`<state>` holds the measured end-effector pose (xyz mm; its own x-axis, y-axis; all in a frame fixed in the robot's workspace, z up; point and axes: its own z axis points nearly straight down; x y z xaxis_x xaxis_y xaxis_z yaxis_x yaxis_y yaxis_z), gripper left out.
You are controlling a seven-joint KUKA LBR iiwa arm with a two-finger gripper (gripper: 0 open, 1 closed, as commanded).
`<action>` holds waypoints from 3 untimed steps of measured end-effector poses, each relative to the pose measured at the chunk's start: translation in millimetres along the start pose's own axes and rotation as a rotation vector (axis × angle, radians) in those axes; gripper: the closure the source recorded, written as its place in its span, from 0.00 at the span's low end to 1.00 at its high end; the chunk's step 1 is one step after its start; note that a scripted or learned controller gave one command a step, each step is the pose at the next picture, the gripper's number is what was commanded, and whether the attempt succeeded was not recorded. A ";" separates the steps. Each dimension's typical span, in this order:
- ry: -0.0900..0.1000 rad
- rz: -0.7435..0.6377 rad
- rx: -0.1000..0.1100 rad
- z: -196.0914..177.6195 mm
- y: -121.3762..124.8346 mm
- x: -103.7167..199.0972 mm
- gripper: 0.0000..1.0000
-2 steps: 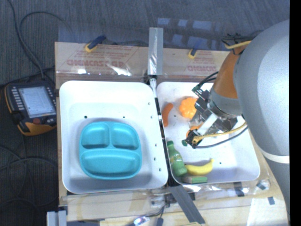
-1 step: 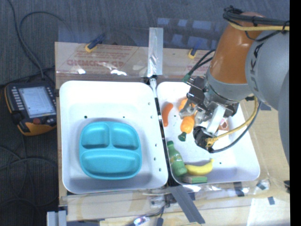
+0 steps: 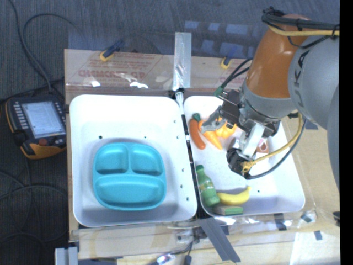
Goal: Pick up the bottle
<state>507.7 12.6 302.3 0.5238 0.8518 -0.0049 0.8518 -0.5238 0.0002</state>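
Green bottle [image 3: 207,187] lies on its side in the white bin on the view's right [image 3: 276,186], tight along that bin's left wall, toward the front corner. Cap end points to the back of the bin. A yellow banana [image 3: 234,195] lies just beside the bottle's lower end, on its right, and may be touching it. A small pale-green oblong [image 3: 229,210] sits at the front wall, just below the banana.

Further back by the same wall lies an orange carrot [image 3: 197,133], green top toward the rear. Next to it is a yellow-orange item [image 3: 226,132], too jumbled to ID.

Grey arm [image 3: 287,65] w/ orange band comes in from the view's right and hangs over the middle-back of the right bin. The jaws sit above the carrot and yellow-orange item, well apart from the bottle. Can't tell how far the jaws are open or whether they have hold of anything. A pinkish thing [image 3: 263,146] peeks out beside the wrist, mostly hidden.

Other white bin [image 3: 83,115] holds a blue divided plate [image 3: 129,175], approx centre. The bench [image 3: 127,68] shows brown behind both bins. A handheld control unit w/ screen [image 3: 36,120] lies on the floor at the view's left.
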 end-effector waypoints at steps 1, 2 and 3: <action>0.001 0.188 0.005 120.2 -24.3 -7.7 0.00; -0.003 0.187 0.009 112.3 -24.5 -7.6 1.00; 0.000 0.024 0.001 -3.3 33.8 -32.1 1.00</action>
<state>519.7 -32.5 305.8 0.5443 0.8389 -0.0049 0.8389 -0.5443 -0.0006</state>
